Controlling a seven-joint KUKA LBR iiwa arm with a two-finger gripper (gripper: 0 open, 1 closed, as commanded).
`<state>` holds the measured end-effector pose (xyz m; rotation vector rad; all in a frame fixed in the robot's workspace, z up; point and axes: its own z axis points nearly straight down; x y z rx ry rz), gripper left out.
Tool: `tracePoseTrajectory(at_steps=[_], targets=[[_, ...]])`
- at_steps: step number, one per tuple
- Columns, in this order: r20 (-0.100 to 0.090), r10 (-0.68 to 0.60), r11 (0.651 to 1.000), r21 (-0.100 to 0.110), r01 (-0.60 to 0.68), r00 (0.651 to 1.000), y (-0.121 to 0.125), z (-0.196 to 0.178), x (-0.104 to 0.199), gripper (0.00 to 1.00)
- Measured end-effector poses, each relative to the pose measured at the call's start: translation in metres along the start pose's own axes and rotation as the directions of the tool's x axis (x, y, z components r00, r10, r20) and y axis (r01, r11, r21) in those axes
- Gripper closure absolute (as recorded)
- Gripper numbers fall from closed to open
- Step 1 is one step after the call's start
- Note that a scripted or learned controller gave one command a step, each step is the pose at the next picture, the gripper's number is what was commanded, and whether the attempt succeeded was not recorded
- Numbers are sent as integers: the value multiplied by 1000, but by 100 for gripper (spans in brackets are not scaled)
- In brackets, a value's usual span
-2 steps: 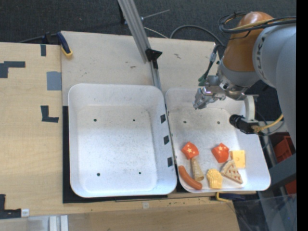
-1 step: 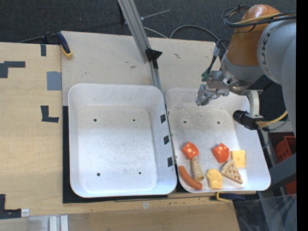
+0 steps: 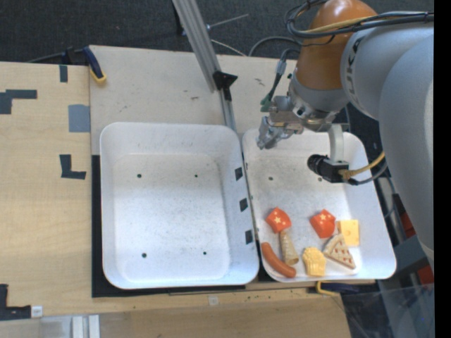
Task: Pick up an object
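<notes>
While the tool (image 3: 268, 138) hovers, grip state unclear, the sausage (image 3: 278, 260) lies pointing lower right.

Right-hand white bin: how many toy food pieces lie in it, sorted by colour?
Red: 2, a red strawberry-like piece and a red chunky piece.
Yellow: 2, a yellow cheese block and a yellow corn-like piece.
Orange-red: 1, a sausage.
Tan: 2, a cone-shaped piece and a pizza-like wedge.
Total: 7.
</notes>
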<state>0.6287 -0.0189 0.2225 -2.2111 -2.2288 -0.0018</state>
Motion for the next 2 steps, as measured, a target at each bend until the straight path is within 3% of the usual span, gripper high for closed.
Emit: tracePoseTrajectory(at_steps=[2], targets=[[0,1,1000,-1,-1,1000,22,-17,103,100]])
